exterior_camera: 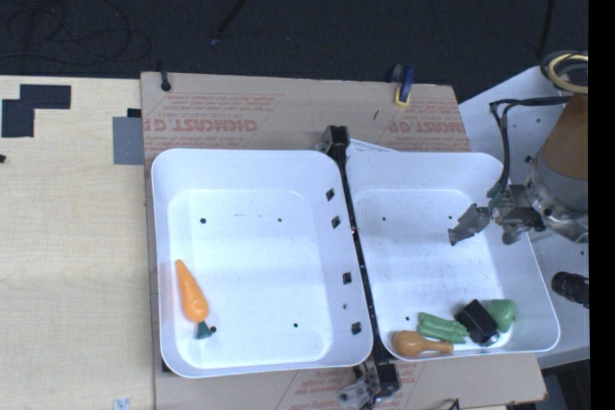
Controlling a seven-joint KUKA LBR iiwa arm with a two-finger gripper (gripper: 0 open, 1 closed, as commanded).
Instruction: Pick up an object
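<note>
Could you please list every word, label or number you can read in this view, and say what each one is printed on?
"CHEMCAST G.P": red print, seen upside down, on the cardboard sheet behind the left bin.
A second red print on the same cardboard, behind the right bin, is partly covered; just "G.P" can be made out.
Red print on the cardboard's front edge, below the bins, is too small and cut off to read.

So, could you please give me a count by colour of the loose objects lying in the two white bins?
Orange: 1, the toy carrot in the left bin.
Tan: 1, a pear-shaped piece in the right bin.
Green: 2, a long piece and a rounded piece.
Black: 1, a block between the green pieces.
Total: 5
</note>
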